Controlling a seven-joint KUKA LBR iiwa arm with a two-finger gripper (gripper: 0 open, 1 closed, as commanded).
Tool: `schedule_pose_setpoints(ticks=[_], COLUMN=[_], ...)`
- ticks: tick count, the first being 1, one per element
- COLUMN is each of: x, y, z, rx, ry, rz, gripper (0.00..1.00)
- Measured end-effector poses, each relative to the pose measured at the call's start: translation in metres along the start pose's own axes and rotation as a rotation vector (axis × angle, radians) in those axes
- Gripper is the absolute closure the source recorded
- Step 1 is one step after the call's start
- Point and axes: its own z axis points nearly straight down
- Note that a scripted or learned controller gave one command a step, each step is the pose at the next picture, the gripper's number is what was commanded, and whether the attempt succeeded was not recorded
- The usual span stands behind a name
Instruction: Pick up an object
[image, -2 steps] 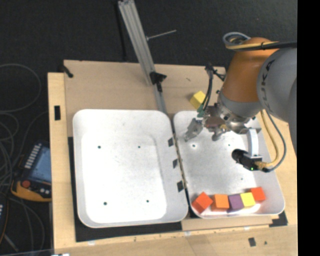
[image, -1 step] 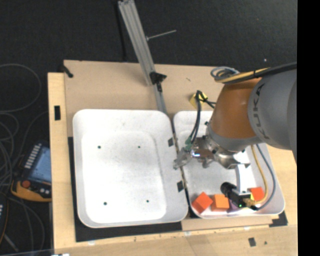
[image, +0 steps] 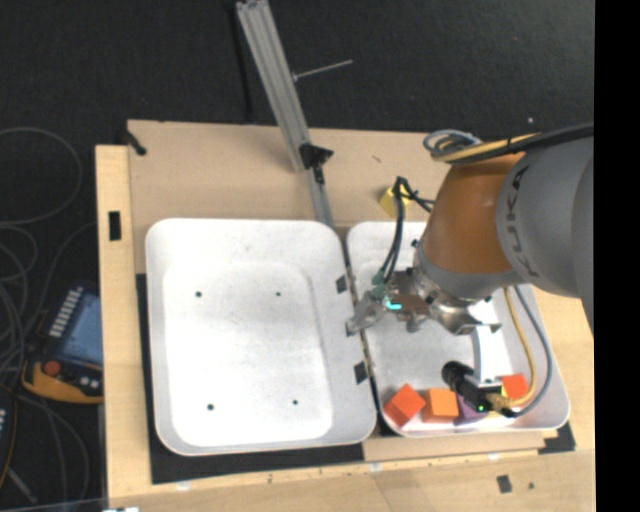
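Observation:
My gripper (image: 432, 318) hangs over the middle of the right bin (image: 372, 240), mostly hidden under the grey and orange wrist. Along that bin's near edge lie a red-orange block (image: 405, 402), an orange block (image: 441, 404) beside it and a small purple piece (image: 468, 413). Another orange block (image: 514, 386) sits in the near right corner. The gripper is above and behind these blocks, with nothing seen in its grasp.
The left bin (image: 250, 330) lies beside the right one, their rims meeting at a clipped seam (image: 355, 330). A slanted metal post (image: 290, 110) rises from the back of the bench. Cables and a handheld pendant (image: 70, 345) lie off the bench on the left.

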Motion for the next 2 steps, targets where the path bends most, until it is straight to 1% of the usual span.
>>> schedule_pose_setpoints(ticks=[1,2], x=[0.081,0.117], y=[-0.012,-0.015], z=[0.0,0.0], rx=[0.001,0.001], ry=[0.003,0.001], rz=[-0.013,-0.009], gripper=[0.0,0.0])
